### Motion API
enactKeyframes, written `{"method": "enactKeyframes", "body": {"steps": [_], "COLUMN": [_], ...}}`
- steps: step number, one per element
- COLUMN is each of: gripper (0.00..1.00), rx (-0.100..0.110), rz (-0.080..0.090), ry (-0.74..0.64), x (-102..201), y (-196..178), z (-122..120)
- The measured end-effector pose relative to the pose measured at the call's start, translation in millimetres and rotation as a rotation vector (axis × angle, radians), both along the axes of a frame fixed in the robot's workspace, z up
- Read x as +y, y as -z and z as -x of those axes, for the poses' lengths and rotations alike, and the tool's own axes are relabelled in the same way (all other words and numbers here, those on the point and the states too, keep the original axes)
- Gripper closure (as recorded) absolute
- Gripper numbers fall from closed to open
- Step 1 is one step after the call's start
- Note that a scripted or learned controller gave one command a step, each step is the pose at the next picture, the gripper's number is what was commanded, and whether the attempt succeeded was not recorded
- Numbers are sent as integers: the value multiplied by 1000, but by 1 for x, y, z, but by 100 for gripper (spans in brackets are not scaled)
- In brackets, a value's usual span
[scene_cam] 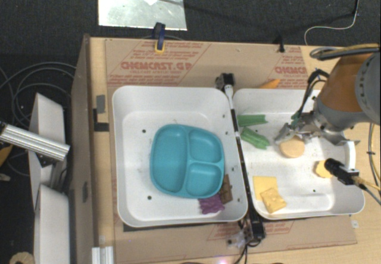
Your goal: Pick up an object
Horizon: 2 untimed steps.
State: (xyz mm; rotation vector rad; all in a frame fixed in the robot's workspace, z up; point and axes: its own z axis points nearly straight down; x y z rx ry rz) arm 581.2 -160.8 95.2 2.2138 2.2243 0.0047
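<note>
The desk (178,60) carries 2 shallow white bins side by side on a cardboard sheet printed with red lettering. The left bin (134,137) holds a teal divided plate (187,160) with 3 compartments, lying flat near the bin's middle; a purple object (209,204) and a small brown object (226,191) lie just beside the plate's lower right edge, close to the bin's near wall. The right bin (345,200) holds 2 green pieces: 1 (252,120) near the dividing wall toward the far side, and 1 (255,139) just below it, set at a slant. A round tan object (292,148) sits near the middle of this bin. A small yellow object (323,168) lies to its right, and 2 yellow wedge-like pieces (269,192) rest toward the near wall, touching each other. An orange object (270,84) lies on the cardboard outside the right bin's far rim. The arm (351,93) reaches in from the right, and the end effector (293,132) sits low, directly above and close to the round tan object. Whether it is released or clenched cannot be told; no object is seen between it. A black part (339,172) projects beside the small yellow object.
</note>
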Motion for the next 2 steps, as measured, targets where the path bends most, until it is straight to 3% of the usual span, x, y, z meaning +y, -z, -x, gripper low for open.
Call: {"method": "enactKeyframes", "body": {"steps": [1, 2], "gripper": [100, 100], "rx": [0, 4], "rz": [1, -2], "ry": [-4, -3], "x": [68, 133], "y": [11, -92], "z": [-20, 17]}}
